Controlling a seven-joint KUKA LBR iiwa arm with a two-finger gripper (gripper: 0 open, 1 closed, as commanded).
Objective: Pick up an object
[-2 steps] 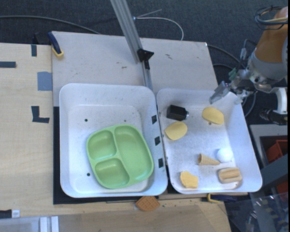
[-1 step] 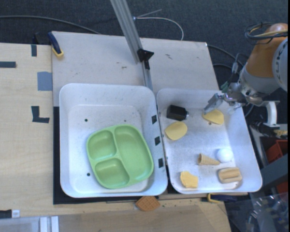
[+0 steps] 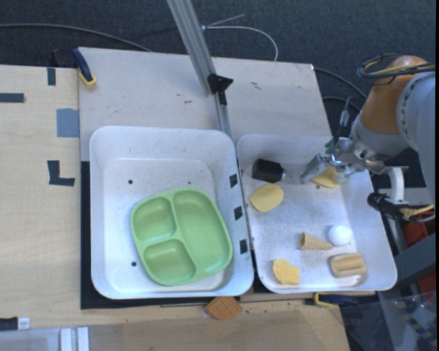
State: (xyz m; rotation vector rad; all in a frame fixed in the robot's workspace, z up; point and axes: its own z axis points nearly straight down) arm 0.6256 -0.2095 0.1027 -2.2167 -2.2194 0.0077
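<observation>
My claw (image 3: pixel 320 170) hangs over the far right corner of the right-hand shallow white bin (image 3: pixel 366 269). Directly under my fingertips, touching or nearly so, lies a small yellow wedge-shaped piece (image 3: pixel 326 180); I cannot tell whether it sits between my fingers or just beneath them, and I cannot tell whether my fingers are apart or together. The wedge's long axis runs roughly along the bin's far wall, its narrow end toward the bin's right wall.

Taking that yellow wedge as the landmark: a black block (image 3: pixel 267 170) lies to its left, well apart, by the bin's far wall. A rounded yellow lump (image 3: pixel 266 197) sits nearer and to the left. Nearer the camera, a small orange cone (image 3: pixel 314 242) lies on its side, tip pointing left, just beside a white ball (image 3: pixel 340 235). Nearer again are a tan log-shaped piece (image 3: pixel 347 265), lying left to right, and a yellow crinkled chunk (image 3: pixel 286 272).

Far left of the wedge, the left bin (image 3: pixel 110 152) holds a green three-compartment plastic plate (image 3: pixel 180 235).
</observation>
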